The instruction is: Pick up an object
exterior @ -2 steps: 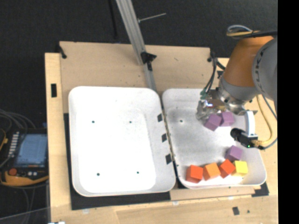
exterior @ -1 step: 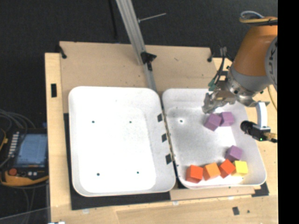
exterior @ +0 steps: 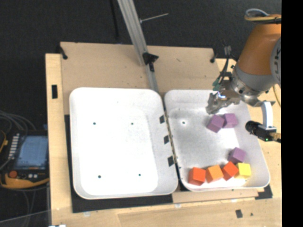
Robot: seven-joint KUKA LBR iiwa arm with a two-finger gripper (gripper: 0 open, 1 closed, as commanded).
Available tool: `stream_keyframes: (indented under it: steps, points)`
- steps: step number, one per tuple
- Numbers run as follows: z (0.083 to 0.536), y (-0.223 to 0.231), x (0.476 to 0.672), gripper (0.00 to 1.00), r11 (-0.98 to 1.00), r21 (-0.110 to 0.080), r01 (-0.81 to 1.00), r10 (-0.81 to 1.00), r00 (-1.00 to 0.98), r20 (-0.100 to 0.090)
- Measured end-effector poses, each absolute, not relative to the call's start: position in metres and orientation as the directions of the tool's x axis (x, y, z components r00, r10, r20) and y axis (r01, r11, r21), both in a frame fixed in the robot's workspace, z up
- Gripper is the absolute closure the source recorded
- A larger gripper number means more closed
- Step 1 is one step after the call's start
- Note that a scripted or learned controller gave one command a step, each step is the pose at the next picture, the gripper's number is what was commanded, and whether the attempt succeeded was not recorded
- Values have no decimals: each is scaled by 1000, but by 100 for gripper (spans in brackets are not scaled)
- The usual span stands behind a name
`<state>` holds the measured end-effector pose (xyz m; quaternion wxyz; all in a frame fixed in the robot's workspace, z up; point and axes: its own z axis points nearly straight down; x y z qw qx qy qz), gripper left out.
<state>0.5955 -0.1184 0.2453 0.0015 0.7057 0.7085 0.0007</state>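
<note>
Purple blocks (exterior: 221,122), two of them touching, lie in the far part of the right bin (exterior: 189,141), just below the gripper (exterior: 214,102). They look like light, stiff cubes with flat matte faces, so a squeeze across two opposite sides should hold well. The arm (exterior: 258,56) reaches in from the right, wrist bent down over the bin's far edge. I cannot tell how the gripper is set. More blocks (exterior: 218,170), orange, yellow and purple, line the near edge.
</note>
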Motion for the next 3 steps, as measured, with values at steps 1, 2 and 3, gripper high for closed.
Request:
stream_keyframes:
  steps: [1, 2, 3]
  points:
    - [247, -69, 567, 100, 6, 0, 1000, 1000, -6, 1]
    - [254, -20, 557, 100, 8, 1, 1000, 1000, -8, 2]
    - [257, 35, 543, 100, 9, 0, 1000, 1000, -9, 3]
